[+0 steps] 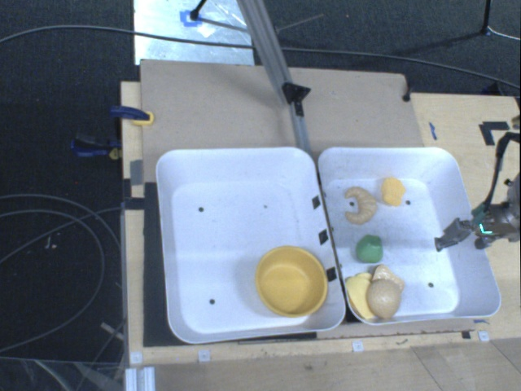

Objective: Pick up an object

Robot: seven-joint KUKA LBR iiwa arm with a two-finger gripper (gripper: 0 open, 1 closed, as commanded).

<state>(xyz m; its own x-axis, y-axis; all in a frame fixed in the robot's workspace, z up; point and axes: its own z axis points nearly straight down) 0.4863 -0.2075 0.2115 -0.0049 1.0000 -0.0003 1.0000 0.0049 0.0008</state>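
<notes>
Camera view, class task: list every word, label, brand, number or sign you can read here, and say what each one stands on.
No readable text anywhere.
Yellow bowl in the left bin: plain, no print.
Green object, croissant-shaped piece and the other items in the right bin: no labels.
Dark marks on the bench at the upper right: shapes, not legible as letters.
Blue tape on the floor: no writing visible.

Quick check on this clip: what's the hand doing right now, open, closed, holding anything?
Hand: at the right bin's right edge, too small and dark to tell its state; nothing visibly held.
</notes>
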